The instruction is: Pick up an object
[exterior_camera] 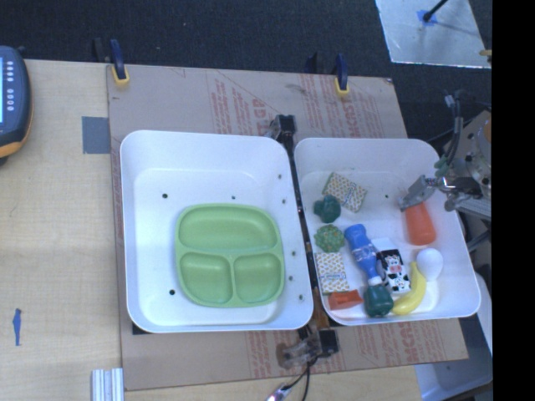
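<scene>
End effector (pixel 425 192) above orange block (pixel 420 223), right bin (pixel 451 301).

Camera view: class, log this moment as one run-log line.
gripper: right bin's far right, above orange block | holding: nothing seen | left bin: green tray

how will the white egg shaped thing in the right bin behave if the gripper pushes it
The white egg-shaped object looks smooth and rounded, so it would probably roll or slip away. It lies against the yellow banana, which may stop it on that side.
</scene>
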Motion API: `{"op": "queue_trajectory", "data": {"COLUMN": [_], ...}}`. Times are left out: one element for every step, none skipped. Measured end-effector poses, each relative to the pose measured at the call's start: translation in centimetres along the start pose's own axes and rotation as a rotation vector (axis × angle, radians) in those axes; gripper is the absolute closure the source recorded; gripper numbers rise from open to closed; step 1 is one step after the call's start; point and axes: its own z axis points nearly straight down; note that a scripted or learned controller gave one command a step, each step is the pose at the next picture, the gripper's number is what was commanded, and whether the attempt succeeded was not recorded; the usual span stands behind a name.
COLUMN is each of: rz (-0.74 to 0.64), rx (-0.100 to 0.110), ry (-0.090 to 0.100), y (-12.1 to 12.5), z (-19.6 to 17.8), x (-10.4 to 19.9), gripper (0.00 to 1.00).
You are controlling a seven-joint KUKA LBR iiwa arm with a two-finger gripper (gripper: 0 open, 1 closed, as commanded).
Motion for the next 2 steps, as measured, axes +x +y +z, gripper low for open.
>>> {"op": "queue_trajectory", "data": {"rz": [-0.003, -0.001], "rx": [-0.003, -0.012], "ry": [-0.001, -0.003], "y": [7.8, 10.3], "z": [4.9, -4.0], "x": [-0.8, -0.9], "gripper": [0.00, 0.00]}}
